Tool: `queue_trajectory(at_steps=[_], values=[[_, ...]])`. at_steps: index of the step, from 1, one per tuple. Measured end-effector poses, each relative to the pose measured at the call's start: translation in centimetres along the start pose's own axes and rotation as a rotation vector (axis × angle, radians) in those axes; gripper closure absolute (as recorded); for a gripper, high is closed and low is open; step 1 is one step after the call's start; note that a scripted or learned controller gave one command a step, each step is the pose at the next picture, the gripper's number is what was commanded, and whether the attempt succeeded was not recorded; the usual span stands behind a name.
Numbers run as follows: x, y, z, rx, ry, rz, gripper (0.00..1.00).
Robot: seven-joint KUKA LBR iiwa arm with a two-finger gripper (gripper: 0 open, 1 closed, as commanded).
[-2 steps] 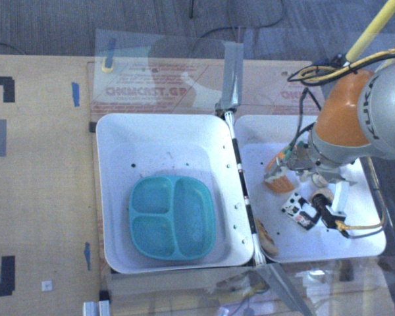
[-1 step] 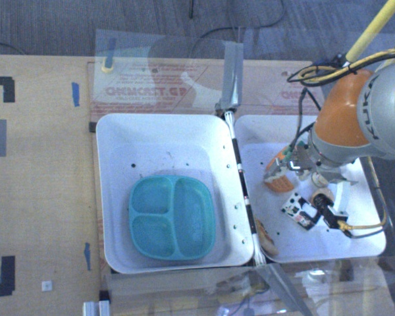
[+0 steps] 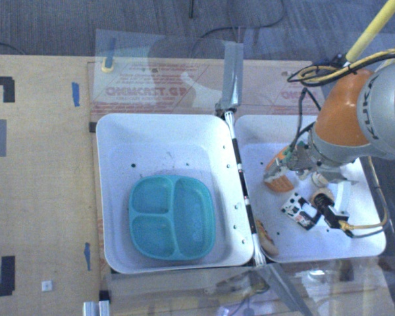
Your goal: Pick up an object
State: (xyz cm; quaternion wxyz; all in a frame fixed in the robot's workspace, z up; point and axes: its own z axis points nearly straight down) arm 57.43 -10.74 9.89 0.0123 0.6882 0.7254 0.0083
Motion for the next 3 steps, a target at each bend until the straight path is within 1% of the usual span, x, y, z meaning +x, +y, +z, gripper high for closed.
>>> queue_trajectory(at_steps=[1,2,3], values=[[-0.5,-0.8,-0.2,-0.008,0.003,-0.001,0.0],[-0.1,0.4,0.0,-0.004,-0.001,-0.02,0.0],[0.8,0.3,1.0,0.017,0.004,-0.111,0.0]])
